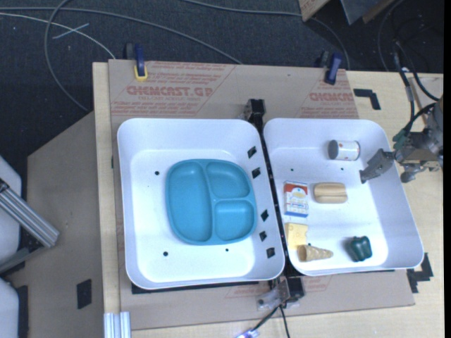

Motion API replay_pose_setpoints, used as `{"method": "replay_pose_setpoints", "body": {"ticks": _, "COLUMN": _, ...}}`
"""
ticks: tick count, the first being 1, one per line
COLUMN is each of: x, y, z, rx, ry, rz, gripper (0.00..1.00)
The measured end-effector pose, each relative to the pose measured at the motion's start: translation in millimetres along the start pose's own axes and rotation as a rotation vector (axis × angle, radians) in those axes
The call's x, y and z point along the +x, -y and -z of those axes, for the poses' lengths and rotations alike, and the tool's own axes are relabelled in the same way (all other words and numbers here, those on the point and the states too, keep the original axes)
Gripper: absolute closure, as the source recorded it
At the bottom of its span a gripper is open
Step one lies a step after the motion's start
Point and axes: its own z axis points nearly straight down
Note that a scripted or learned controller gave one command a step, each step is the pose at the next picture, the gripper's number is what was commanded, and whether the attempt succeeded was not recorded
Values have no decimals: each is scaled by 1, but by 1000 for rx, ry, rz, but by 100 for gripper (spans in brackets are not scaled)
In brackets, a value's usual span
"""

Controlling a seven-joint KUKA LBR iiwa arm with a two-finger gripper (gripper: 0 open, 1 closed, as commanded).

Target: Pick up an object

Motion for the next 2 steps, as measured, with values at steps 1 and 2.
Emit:
{"method": "replay_pose_setpoints", "body": {"ticks": 1, "x": 0, "y": -2, "z": 6, "rx": -11, "ry": 3, "rz": 3, "gripper": 0}}
{"method": "replay_pose_setpoints", "body": {"ticks": 2, "x": 4, "y": -11, "z": -51, "rx": -6, "ry": 1, "rz": 3, "gripper": 0}}
